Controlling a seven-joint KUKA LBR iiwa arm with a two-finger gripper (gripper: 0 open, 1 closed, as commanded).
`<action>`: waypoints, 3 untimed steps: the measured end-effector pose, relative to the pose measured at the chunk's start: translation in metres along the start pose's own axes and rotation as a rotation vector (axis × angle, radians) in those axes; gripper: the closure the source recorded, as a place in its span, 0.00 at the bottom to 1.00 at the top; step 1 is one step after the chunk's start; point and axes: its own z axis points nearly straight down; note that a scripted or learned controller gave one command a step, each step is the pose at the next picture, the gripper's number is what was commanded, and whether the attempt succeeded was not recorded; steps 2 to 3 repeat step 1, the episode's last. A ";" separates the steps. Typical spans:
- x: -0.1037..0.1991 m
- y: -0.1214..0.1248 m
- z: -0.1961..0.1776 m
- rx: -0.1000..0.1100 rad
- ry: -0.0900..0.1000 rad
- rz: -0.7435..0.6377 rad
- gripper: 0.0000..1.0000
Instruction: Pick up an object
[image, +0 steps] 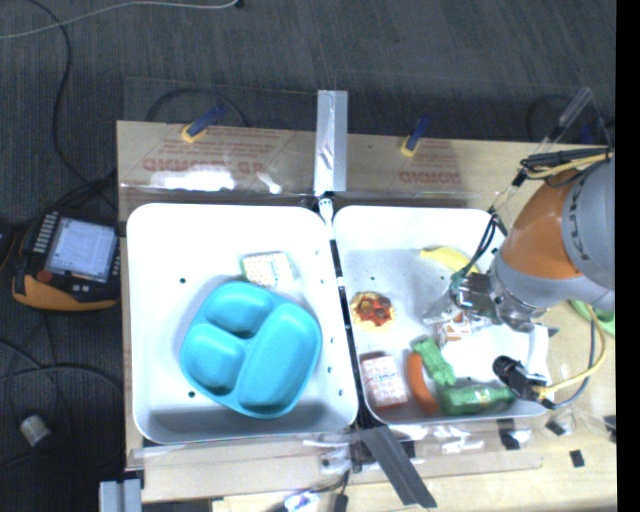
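Note:
My gripper (462, 303) is low in the right bin (400, 235), at the end of the grey arm with the orange band (540, 245). Right beside it lie a yellow banana-like object (445, 258) toward the back and a small red-and-white item (455, 327) just in front. Further forward are a green object (460, 392), an orange carrot-like piece (420, 384) and a pinkish packet (380, 378). A red-and-yellow item (373, 308) lies to the gripper's left. Nothing is visibly held.
The left bin (160, 300) holds a blue divided plate (250, 345) and a small speckled packet (268, 268) behind it. A ridge (338, 300) separates the two bins. Cables hang off the arm at the right (575, 375).

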 end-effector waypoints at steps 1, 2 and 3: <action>0.036 -0.028 -0.097 0.013 -0.004 0.101 1.00; 0.036 -0.028 -0.097 0.013 -0.004 0.101 1.00; 0.036 -0.028 -0.097 0.013 -0.004 0.101 1.00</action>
